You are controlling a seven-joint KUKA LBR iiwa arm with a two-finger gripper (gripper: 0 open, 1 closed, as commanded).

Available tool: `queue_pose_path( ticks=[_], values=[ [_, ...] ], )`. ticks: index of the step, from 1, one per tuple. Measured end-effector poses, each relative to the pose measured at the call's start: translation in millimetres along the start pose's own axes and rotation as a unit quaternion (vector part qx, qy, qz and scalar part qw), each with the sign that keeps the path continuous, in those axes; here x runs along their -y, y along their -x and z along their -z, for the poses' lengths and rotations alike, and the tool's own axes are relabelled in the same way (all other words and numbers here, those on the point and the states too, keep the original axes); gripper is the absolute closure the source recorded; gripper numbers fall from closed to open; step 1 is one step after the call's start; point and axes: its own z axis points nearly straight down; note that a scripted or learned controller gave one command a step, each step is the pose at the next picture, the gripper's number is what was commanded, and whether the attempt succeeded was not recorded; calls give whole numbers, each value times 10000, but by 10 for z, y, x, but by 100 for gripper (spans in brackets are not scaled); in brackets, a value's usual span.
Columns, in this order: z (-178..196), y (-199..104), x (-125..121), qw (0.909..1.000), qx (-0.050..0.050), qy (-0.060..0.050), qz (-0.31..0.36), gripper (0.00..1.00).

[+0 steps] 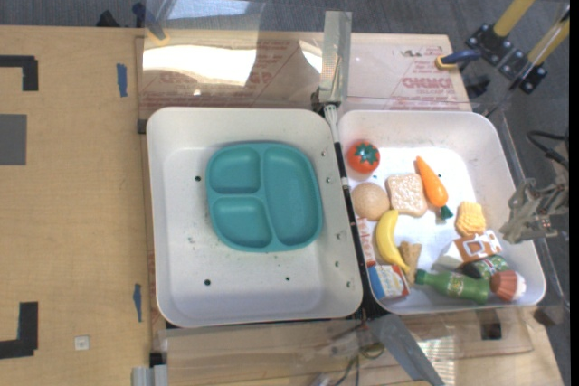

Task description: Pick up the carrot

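Gripper (527,214) sits at the right bin's (484,133) right edge — jaw state cannot be determined. Carrot (431,180) lies in that bin beside the bread slice (407,193), untouched. Approach, grasp and lift remain — nothing completed.

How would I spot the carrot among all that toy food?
Look in the right white bin, upper middle. The carrot lies slanted, between the tomato and the corn. It alone is a slim orange cone with a green tip.

Red print on the clear sheet (425,81) behind the bins is too blurred to read.
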Motion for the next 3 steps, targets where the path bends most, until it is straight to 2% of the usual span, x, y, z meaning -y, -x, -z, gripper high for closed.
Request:
queue_pose_path(
  ticks=[1,2,3],
  values=[
    [1086,434,22,9994,72,-39,325,100],
    [-294,127,-53,9732,2,3,2300,100],
    [1189,356,20,9770,69,-54,2130,100]
  ],
)
